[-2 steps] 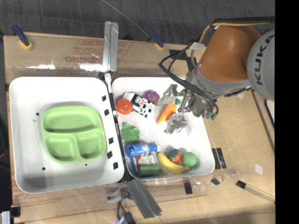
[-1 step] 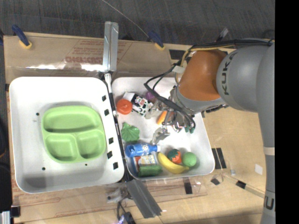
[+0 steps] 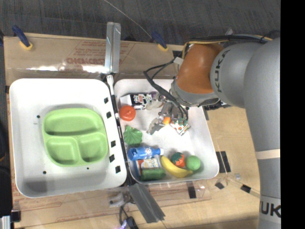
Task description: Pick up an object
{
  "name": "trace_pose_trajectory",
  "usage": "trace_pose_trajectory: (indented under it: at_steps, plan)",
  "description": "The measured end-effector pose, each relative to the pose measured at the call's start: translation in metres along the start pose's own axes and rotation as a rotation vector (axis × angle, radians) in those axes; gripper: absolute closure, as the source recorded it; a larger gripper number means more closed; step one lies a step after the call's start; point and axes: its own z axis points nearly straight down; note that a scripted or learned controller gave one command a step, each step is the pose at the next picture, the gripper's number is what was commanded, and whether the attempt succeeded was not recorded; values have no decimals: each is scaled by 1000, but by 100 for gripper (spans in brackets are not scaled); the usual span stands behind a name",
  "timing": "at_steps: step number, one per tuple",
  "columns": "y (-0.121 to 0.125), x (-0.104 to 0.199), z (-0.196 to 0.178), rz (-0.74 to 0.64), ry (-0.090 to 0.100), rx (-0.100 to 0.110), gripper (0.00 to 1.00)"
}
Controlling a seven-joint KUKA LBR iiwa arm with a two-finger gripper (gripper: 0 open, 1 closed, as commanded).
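Observation:
My gripper point(image 3: 165, 119) hangs low over the middle of the right bin point(image 3: 208, 136), below the arm's orange band point(image 3: 196, 69). A small orange piece point(image 3: 167, 121) and a colourful little packet point(image 3: 180, 126) sit right at its tip, and I cannot make out whether either one is held. To its left lie an orange-red ball point(image 3: 127, 112) and a green leafy toy point(image 3: 133, 136). Along the bin's front are a blue bottle point(image 3: 144, 152), a banana point(image 3: 174, 169), a green ball point(image 3: 193, 163) and a dark green vegetable point(image 3: 152, 174).
The left bin point(image 3: 21, 128) holds a green divided tray point(image 3: 74, 136). A black and white box point(image 3: 141, 99) lies at the right bin's back wall. A labelled can point(image 3: 150, 163) and a red and green fruit point(image 3: 177, 159) crowd the front. Black cables point(image 3: 157, 70) trail behind the arm.

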Motion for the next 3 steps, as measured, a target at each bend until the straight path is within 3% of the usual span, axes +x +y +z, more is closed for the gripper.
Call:
trace_pose_trajectory:
  at_steps: [1,2,3]
  plan:
    - [-66,0,9,-269,15,-3,0]
    - [-35,-7,10,-219,15,-4,0]
    - [-34,-9,-1,-224,10,-2,100]
